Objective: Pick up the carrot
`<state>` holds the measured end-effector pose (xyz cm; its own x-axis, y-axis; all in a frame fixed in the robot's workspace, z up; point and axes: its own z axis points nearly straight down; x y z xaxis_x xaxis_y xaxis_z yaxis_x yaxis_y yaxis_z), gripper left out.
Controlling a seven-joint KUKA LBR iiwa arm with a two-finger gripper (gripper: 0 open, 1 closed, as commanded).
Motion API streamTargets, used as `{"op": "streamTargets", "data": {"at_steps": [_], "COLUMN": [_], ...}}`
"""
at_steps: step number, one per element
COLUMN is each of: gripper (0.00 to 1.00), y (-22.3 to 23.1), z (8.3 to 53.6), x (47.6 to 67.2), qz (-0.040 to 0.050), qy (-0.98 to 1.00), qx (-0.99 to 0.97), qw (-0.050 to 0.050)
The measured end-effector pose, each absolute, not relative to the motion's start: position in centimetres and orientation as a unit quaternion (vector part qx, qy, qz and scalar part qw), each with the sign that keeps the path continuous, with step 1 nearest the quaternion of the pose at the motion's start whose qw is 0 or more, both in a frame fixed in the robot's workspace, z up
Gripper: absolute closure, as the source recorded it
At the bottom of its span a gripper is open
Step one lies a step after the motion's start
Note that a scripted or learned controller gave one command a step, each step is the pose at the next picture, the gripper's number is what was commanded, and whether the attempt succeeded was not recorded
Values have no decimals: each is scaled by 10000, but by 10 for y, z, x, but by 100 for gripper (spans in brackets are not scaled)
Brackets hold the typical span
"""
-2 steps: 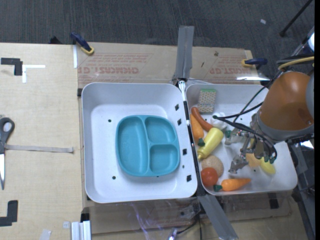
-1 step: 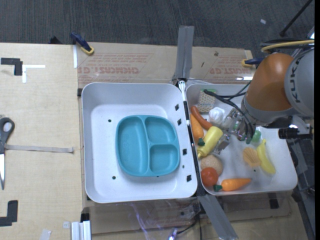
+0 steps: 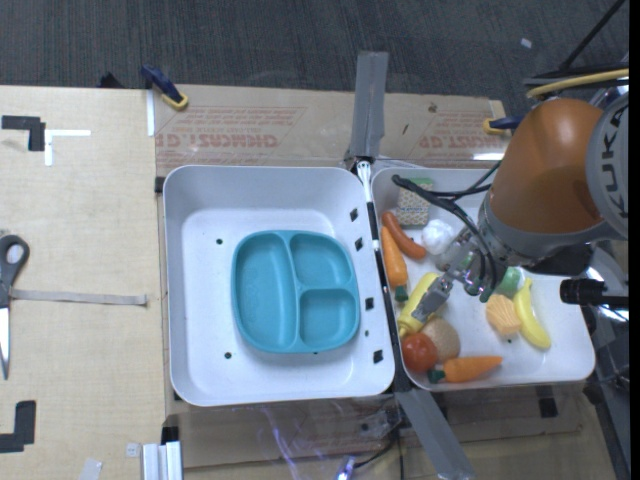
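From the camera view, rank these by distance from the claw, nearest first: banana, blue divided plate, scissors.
Measured from the claw, low in the right bin:
1. Banana, to its right in the same bin.
2. Blue divided plate, to its left in the left bin.
3. Scissors, at the bench's far left edge.

We look down at a slant from one fixed camera above the worktop (image 3: 80,218), far enough back to take in both white bins: the left bin (image 3: 190,298) centre frame, the right bin (image 3: 570,353) toward the edge. Dark floor (image 3: 250,18) runs along the top; the arm (image 3: 555,173) enters from the right.
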<state>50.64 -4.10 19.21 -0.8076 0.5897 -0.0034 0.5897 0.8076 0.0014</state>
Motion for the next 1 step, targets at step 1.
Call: {"op": "streamTargets", "data": {"at_steps": [1], "gripper": [0], "y": [-104], "z": [162], "x": [561], "qz": [-4], "qy": [9387], "qx": [3446], "qw": [17]}}
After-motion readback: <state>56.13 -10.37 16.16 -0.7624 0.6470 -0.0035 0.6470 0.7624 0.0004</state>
